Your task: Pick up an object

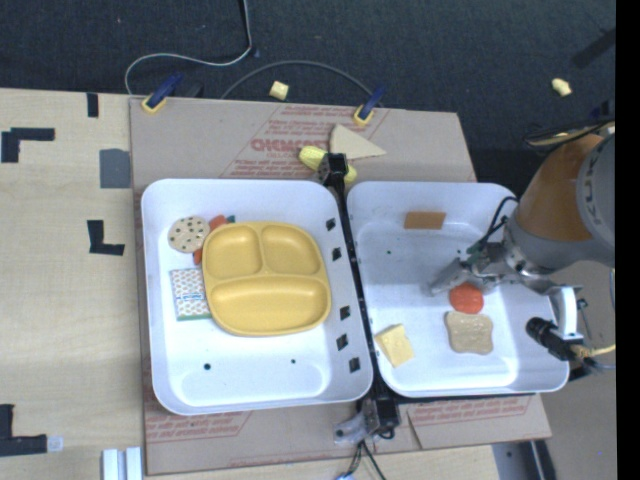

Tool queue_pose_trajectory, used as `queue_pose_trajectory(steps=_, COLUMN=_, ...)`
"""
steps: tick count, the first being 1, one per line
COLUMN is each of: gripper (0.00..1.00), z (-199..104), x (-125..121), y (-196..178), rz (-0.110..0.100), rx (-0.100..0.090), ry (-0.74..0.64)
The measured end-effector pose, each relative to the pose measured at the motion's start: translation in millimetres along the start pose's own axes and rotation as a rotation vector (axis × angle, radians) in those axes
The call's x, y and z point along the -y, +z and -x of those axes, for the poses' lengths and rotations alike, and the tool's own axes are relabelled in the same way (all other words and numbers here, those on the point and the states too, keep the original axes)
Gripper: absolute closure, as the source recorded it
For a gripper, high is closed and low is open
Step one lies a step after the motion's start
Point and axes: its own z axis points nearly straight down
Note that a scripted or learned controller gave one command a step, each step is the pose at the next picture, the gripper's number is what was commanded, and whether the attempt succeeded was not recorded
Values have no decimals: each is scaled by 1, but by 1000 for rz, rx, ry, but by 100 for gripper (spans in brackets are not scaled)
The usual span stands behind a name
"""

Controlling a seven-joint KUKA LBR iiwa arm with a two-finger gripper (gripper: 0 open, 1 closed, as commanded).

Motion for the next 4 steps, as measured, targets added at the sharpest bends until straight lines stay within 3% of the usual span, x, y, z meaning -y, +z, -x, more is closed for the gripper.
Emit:
queue_pose_trajectory(steps=1, gripper=0, z=-24, x=35, y=-1, rz=3, rx=3, ry=-1)
queue_pose_trajectory(steps=2, gripper=0, z=-18, x=64, y=-1, rz=3, rx=1, ry=-2)
queue_pose_trajectory(steps=3, gripper=0, z=-70, x=20, y=0, rz=-4, rx=2, ry=-4)
queue_pose_trajectory(steps=4, gripper=0, z=16, x=-8, y=-74, rz=0, rx=4, ry=3)
